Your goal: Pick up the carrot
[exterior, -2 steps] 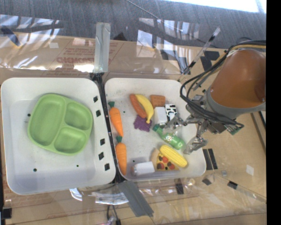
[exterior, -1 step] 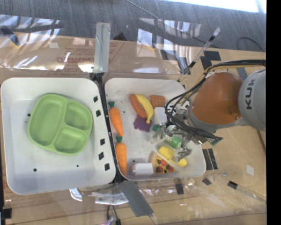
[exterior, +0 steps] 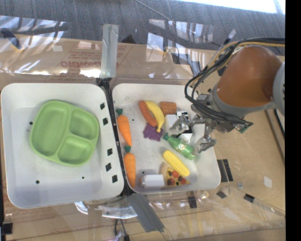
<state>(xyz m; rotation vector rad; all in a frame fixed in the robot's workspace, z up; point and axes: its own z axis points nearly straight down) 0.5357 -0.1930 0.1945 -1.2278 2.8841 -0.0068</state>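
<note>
Two carrots lie along the left wall of the right bin: one carrot higher up and a second carrot below it near the front. My gripper hangs over the right side of that bin, well to the right of both carrots. Its fingers are spread apart, one finger to the left and the other to the right. They straddle a green bottle lying beneath them. Nothing is held between them.
The right bin also holds a banana, an orange-red sausage, a brown block, purple grapes, a corn cob, a white block and a pizza slice. A green divided plate sits in the left bin.
</note>
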